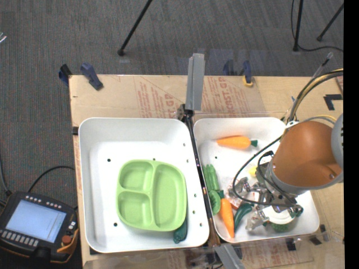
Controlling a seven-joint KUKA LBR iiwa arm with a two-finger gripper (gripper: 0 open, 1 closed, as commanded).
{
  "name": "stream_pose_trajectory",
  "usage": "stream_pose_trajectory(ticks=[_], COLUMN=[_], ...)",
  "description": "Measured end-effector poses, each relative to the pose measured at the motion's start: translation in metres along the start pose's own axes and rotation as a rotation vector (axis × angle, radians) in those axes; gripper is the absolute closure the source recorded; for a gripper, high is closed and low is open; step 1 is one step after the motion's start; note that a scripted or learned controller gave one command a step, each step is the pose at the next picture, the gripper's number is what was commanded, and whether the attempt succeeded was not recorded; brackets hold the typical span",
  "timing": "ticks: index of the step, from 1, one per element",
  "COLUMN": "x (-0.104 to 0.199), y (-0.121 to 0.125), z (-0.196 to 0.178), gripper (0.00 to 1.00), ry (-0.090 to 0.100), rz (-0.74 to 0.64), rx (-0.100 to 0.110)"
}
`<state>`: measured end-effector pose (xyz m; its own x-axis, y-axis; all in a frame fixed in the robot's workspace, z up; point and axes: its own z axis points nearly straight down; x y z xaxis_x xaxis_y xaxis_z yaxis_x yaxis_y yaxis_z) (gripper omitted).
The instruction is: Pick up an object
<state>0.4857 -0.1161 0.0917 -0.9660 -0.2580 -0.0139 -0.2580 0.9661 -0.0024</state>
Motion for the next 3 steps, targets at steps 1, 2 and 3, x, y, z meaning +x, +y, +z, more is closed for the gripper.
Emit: stream_pose_trajectory(ticks=[1,2,3], x=[-0.007,-0.027,-0.031], y=[0.028,0.023,0.025], z=[0.0,0.0,-0.011], gripper=[0.0,0.0,1.0], ry=[0.004,0.011,0.0], rz=[0.003,-0.148,-0.146], rx=[0.008,0.008,0.007])
